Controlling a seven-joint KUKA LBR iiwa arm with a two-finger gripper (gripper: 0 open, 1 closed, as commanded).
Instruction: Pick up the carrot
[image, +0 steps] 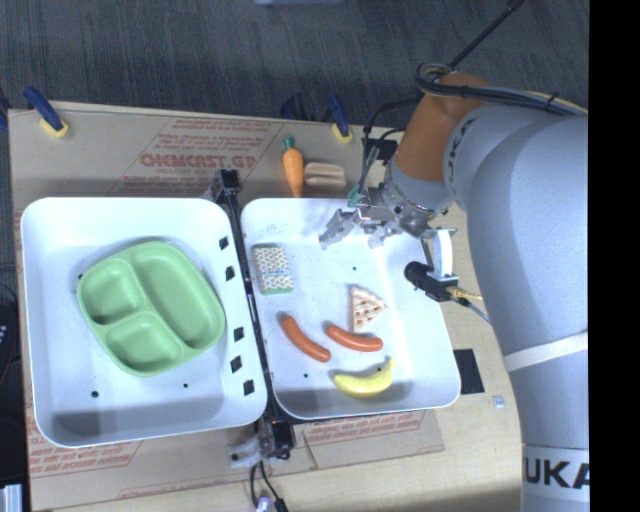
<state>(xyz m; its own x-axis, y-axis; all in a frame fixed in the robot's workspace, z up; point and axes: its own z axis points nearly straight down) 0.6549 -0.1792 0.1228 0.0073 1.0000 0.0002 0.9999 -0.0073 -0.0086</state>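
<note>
- The carrot (292, 168) lies outside both bins, on the brown board just behind the right bin's (440, 385) back rim, green top pointing away from the bins.
- Right beside the carrot, toward the arm, sits a small tan bread-like piece (324, 176), close to it.
- The gripper (345, 226) hangs over the back part of the right bin, near its rim; its 2 fingers look parted a little with nothing between them.
- It is near the carrot but apart from it, not touching.
- In the right bin I see a patterned square block (272, 268), a pizza slice (365, 306), 2 sausages (303, 338) (353, 339) and a banana (364, 381) at the front.
- The left bin (45, 225) holds a green divided plate (150, 305) with 3 compartments.
- The grey arm (520, 230) with its orange band (428, 135) comes in from the right.
</note>
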